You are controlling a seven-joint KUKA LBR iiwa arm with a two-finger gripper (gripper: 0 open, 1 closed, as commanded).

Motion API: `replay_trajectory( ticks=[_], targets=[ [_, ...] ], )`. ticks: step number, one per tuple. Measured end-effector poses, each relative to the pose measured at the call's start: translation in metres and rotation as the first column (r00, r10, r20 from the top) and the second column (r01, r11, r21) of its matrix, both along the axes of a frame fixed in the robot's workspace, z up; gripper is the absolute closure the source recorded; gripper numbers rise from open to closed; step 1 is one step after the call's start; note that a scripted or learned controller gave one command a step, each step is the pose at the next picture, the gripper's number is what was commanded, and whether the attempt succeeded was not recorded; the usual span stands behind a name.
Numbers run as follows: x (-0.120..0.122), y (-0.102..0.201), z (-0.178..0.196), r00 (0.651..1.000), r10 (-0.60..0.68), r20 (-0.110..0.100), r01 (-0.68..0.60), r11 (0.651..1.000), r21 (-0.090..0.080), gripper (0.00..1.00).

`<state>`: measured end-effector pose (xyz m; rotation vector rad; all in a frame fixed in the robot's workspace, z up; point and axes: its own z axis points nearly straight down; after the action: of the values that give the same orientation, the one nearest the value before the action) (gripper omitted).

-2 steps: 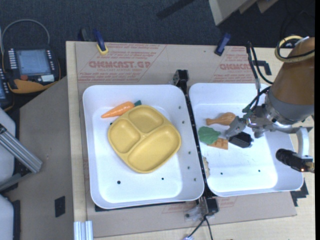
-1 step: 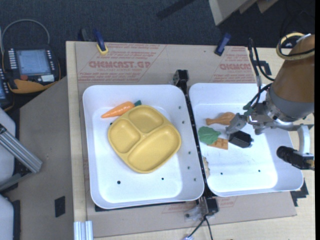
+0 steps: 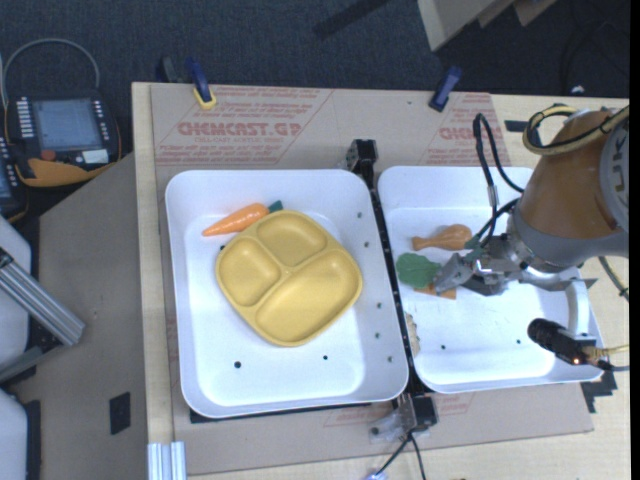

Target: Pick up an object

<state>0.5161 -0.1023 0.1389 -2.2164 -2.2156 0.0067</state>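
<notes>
At centre right of the frame, in the right bin [image 3: 500, 368], the gripper [image 3: 462, 271] hangs low; whether its tips are parted or clenched I cannot tell; the green toy [image 3: 414, 268] lies just left, seemingly touching, its length running left-right.

plate [image 3: 290, 278]: yellow plastic, smooth, slight sheen
bins [image 3: 200, 338]: white plastic, glossy
carrot [image 3: 235, 219]: orange plastic, matt
bench [image 3: 150, 268]: printed brown cardboard, matt
</notes>
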Motion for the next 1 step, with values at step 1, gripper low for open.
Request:
replay_trajectory(
  ticks=[1],
  targets=[
    [-0.0009, 0.0005, -0.0511, 1.0, 0.0, 0.005, 0.0, 1.0, -0.001, 0.0]
  ],
)
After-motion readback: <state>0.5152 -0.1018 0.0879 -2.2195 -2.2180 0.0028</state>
